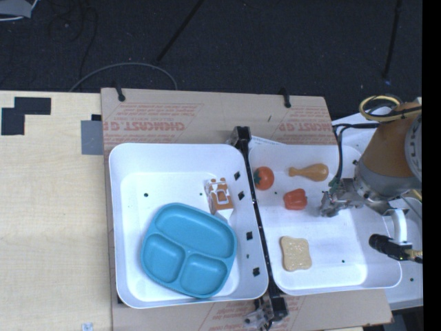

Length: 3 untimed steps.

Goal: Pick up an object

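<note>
We saw the gripper (pixel 333 203) low in the right bin (pixel 375 271) near its 3 o'clock wall, and we could not tell how it stood. Just beside it at 9 o'clock lay the red pepper (pixel 295 199), with the tomato (pixel 263 178) at 10 o'clock, the drumstick (pixel 310 172) at 11 and the bread slice (pixel 295 253) at 7. In the left bin (pixel 131 178) a blue divided plate (pixel 187 249) lay at 6 o'clock, a small carton (pixel 219 194) touching its rim at 1 o'clock.
</note>
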Each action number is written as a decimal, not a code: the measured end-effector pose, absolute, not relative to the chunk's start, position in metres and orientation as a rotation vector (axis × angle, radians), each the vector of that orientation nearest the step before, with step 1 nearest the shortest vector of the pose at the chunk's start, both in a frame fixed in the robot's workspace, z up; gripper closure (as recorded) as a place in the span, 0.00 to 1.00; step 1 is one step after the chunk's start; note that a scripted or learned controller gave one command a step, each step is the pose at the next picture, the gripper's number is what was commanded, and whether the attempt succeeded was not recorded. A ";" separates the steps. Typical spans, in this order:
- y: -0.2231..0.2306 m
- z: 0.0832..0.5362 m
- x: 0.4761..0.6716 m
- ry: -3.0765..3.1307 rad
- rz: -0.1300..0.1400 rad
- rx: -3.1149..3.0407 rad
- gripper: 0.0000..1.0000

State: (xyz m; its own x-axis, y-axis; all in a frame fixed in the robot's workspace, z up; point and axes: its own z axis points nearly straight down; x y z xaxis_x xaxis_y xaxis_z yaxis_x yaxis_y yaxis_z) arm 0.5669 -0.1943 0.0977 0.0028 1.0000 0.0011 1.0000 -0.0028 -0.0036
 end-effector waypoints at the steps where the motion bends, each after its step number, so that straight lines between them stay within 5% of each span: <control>1: -0.193 0.140 0.569 -2.224 -0.001 -2.221 1.00; 3: -0.203 0.216 0.569 -2.223 0.000 -2.220 1.00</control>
